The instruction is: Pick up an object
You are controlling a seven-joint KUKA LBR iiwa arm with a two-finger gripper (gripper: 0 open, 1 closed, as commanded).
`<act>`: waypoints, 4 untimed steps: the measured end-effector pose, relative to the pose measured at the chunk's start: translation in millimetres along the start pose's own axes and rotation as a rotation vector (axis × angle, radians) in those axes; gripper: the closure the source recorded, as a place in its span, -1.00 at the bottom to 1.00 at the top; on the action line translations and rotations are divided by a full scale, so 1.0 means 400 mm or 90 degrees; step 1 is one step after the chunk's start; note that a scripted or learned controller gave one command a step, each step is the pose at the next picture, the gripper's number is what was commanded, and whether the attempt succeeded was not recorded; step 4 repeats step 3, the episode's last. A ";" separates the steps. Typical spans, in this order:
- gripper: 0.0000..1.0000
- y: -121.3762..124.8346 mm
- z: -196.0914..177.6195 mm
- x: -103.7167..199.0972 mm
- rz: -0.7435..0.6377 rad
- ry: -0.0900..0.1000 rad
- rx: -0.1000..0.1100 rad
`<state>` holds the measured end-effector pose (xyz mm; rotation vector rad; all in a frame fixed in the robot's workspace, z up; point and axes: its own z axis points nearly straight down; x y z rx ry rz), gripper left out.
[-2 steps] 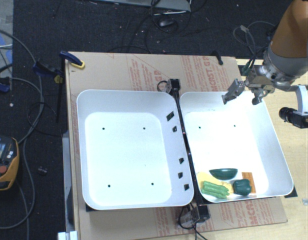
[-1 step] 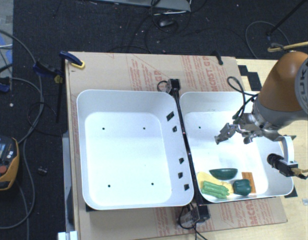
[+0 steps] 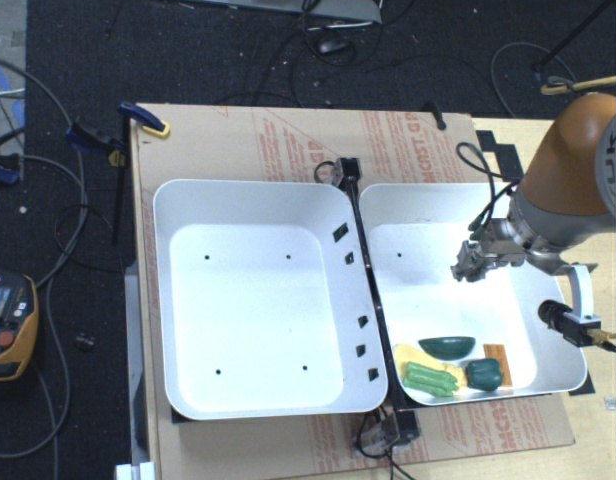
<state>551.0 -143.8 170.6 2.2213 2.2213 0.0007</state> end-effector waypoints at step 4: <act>1.00 0.146 -0.063 0.015 0.053 0.000 0.000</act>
